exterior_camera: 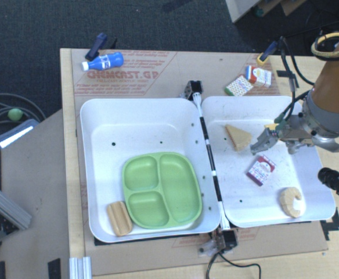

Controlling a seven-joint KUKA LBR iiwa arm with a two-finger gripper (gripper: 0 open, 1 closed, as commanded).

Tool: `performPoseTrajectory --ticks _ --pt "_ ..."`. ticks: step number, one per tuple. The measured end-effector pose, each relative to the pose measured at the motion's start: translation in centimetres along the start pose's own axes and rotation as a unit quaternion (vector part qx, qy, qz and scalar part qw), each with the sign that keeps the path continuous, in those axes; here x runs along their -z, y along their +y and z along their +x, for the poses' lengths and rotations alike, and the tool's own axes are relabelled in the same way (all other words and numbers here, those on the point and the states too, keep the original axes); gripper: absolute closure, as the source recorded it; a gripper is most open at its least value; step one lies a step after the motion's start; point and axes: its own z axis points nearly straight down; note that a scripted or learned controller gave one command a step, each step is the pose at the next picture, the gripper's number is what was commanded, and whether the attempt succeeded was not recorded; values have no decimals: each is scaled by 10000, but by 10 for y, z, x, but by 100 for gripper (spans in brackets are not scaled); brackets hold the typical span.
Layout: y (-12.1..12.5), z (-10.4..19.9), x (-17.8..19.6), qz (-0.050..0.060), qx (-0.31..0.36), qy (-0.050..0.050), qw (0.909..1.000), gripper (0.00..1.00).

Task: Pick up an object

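- Cardboard sheet [158, 68] covered the bench under both bins, with bare margins along its far edge and a narrow strip at the near edge.
- White left bin [100, 127] sat against the right one, their inner rims touching along a dark clip line down the middle; its far half lay bare, open for a reach.
- White right bin [239, 205] kept open floor along its near-left part and far edge.
- Grey arm [332, 92] with its orange band came in from the right and hung over the right bin's far-right part.
- Green divided tray [161, 189] filled the near half of the left bin, close to the near rim.
- Gripper [262, 144] pointed left and down over the right bin, between the wedge and the packet; whether its fingers were apart or together could not be told, and nothing showed between them.
- Blue and white bottle [103, 61] lay on the cardboard beyond the left bin, well clear of it.
- Tan block [119, 218] lay just left of the tray, near the near-left corner.
- Tan wedge [238, 136] lay in the far-left part of the right bin, just left of the gripper.
- Pale ring-shaped toy [291, 202] lay near the near-right corner of the right bin.
- Red and white packet [260, 171] lay mid-bin, just below the gripper, apart from the wedge and the toy.
- Small boxes [248, 81] sat on the cardboard beyond the right bin's far rim.
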Motion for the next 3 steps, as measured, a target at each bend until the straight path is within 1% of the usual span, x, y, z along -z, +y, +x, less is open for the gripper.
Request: performPoseTrajectory --ticks 1,2,3 --pt "27 -29 -86 4 -5 -3 10000 0" --pt "28 -39 -158 -42 -2 -15 10000 0" --pt "30 -39 -147 -80 -9 -27 10000 100"
